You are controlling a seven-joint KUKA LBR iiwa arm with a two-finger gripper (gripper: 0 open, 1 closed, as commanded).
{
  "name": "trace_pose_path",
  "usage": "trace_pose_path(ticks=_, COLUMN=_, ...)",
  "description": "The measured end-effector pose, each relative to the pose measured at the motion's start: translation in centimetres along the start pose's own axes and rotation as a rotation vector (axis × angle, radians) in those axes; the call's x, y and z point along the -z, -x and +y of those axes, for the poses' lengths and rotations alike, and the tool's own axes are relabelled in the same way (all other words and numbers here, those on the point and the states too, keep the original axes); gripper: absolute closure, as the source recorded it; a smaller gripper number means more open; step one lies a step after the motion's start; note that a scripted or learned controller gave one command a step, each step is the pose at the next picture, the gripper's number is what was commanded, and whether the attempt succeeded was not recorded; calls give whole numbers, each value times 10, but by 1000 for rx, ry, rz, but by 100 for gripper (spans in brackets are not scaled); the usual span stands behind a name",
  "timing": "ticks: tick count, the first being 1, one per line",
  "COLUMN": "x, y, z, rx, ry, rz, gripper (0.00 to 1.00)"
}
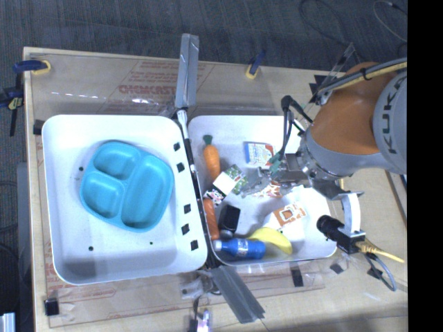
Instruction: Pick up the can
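Observation:
A blue can (240, 248) lies on its side at the front edge of the right bin (228, 128), with a yellow banana (273, 240) touching its right end. My gripper (261, 178) hangs low over the middle of that bin, above a clutter of small printed packets (230, 181). It is well behind the can and apart from it. The grey arm with its orange band (346, 113) reaches in from the right and hides the bin's right wall.
The right bin also holds a carrot (210, 160), a second orange stick (209, 217), a black block (228, 217), a small teal box (258, 151) and a white card with an orange mark (291, 214). A blue divided tray (127, 184) lies in the left bin (66, 251).

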State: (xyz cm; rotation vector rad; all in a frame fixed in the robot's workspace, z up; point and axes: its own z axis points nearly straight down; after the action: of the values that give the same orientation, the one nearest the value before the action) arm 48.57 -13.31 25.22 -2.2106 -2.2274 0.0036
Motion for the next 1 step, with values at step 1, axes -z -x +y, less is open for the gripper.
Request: trace_pose_path(ticks=1, x=-60, y=10, z=77, rx=51, ry=1, rz=-2, gripper=0)
